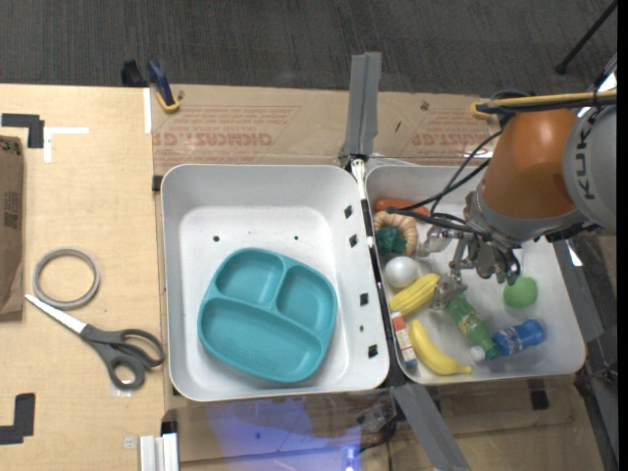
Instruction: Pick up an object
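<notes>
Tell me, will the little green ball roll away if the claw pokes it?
Probably yes. The green ball looks round and smooth, so a poke would likely send it rolling across the right bin. It sits by the bin's right side, with the blue bottle just below, so it may bump something and stop soon. It is small, so probably light.

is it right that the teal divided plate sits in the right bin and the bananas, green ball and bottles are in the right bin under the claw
Not quite. The camera view shows the teal divided plate in the left bin, not the right one. The rest holds: the bananas, green ball and bottles lie in the right bin under the claw.
</notes>
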Robot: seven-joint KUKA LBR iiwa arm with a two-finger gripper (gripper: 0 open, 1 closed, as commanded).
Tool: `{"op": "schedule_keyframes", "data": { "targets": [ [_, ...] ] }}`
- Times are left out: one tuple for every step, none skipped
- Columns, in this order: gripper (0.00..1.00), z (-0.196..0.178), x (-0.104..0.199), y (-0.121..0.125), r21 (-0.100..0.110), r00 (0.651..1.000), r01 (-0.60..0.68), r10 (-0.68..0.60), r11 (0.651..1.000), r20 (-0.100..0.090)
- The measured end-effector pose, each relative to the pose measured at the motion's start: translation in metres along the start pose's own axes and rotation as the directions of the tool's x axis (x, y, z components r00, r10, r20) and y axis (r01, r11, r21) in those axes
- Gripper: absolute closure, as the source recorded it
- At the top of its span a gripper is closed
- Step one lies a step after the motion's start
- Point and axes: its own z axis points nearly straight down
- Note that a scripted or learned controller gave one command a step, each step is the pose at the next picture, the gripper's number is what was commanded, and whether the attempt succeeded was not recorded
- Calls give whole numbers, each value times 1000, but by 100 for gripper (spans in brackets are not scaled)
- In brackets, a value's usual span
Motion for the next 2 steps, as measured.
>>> {"op": "schedule_keyframes", "data": {
  "targets": [
    [0,1,82,-36,0,999,-49,49,999,-4],
    [0,0,37,8,-1,998,-61,61,998,-1]
  ]
}}
